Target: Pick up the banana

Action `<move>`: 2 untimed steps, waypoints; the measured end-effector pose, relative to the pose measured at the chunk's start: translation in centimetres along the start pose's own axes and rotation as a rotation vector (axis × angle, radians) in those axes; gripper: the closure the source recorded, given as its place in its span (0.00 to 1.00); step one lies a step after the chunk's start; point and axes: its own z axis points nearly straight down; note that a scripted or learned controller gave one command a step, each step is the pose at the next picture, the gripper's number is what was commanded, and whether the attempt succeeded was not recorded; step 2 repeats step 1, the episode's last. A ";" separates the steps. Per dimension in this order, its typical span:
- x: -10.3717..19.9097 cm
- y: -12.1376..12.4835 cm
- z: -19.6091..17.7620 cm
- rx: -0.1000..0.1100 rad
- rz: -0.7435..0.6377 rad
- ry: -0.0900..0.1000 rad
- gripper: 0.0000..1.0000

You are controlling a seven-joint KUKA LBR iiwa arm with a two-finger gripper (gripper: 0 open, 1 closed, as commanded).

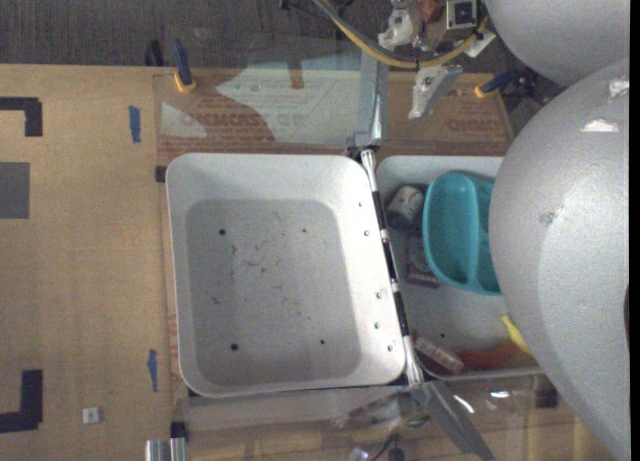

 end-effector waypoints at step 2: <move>-7.0 -6.9 8.3 0.000 -0.001 -0.003 0.00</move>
